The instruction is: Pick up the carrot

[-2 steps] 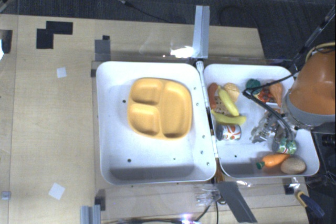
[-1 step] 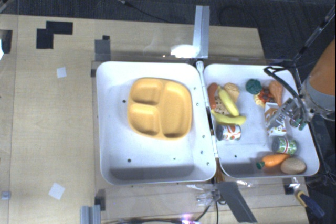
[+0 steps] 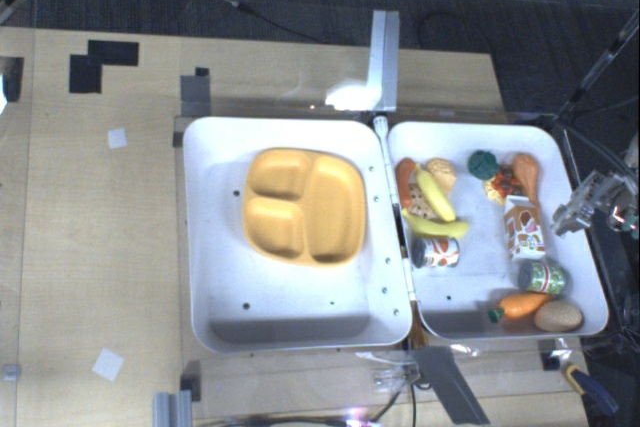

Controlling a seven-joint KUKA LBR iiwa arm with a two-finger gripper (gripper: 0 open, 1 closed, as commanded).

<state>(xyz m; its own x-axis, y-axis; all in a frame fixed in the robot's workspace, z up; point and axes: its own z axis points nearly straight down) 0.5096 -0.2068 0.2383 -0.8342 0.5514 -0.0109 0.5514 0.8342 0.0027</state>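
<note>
Oddly, carrot (image 3: 522, 306) beside potato (image 3: 558, 316); gripper (image 3: 580, 205) at bin's edge, state unclear

The carrot (image 3: 522, 306) lies at the right bin's (image 3: 470, 320) 5 o'clock corner, hemmed by a potato (image 3: 558, 316) touching at 4 o'clock, a green can (image 3: 543, 277) at 1 o'clock and the bin wall just beyond at 6 o'clock. Bare floor opens toward 9 and 10 o'clock, up to a small can (image 3: 438, 252) and banana (image 3: 436, 202). A carton (image 3: 523, 228) stands farther off at 12 o'clock.
</note>
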